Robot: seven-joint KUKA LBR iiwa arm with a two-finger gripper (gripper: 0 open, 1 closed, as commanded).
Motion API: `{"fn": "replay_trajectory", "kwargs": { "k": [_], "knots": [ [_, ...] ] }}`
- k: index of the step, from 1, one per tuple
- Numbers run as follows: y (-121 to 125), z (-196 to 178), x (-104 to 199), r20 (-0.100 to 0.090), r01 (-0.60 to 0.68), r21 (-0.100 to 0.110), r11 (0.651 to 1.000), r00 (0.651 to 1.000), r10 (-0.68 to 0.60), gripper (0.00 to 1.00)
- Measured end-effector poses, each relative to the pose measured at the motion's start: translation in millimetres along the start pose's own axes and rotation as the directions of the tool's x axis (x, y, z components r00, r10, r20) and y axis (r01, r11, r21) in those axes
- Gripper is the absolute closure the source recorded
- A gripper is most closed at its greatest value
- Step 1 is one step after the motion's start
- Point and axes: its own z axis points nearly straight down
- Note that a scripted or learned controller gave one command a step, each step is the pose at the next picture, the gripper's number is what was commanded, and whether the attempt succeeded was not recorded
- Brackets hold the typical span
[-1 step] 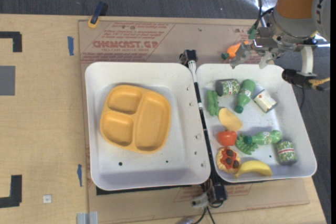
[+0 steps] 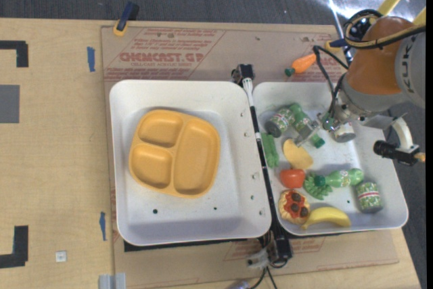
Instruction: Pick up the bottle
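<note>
The bottle [image 2: 287, 118] is green with a grey cap and lies on its side in the upper left of the right bin [image 2: 392, 176]. My gripper [image 2: 323, 126] hangs low in the same bin, just right of the bottle's base and close to it. Nothing can be seen lifted off the bin floor. The grey arm with its orange band [image 2: 373, 59] reaches in from the upper right and hides part of the bin's back edge.
The right bin also holds a green pod [image 2: 270, 149], a yellow piece [image 2: 298, 154], a tomato [image 2: 292, 178], a leafy green toy [image 2: 331, 183], a can [image 2: 369, 195], a banana [image 2: 327, 216] and a pizza slice [image 2: 293, 204]. The left bin [image 2: 128, 213] holds a yellow divided plate [image 2: 176, 152]. A carrot [image 2: 302, 63] lies behind the bins.
</note>
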Motion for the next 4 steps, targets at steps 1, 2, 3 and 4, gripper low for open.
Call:
{"fn": "replay_trajectory", "kwargs": {
  "k": [1, 2, 3, 4],
  "knots": [
    [0.7, -10.1, -0.3, 0.002, -0.002, -0.003, 1.0, 1.0, 0.002, 1.0],
    [-12.6, 5.7, 34.6, 0.015, 0.024, -0.009, 1.0, 1.0, -0.024, 1.0],
    [-72.0, 5.0, 65.4, 0.022, 0.393, -0.01, 0.919, 0.919, -0.393, 1.0],
    [-73.3, 6.1, 67.9, 0.011, 0.395, -0.007, 0.919, 0.919, -0.395, 0.0]
  ]
}}
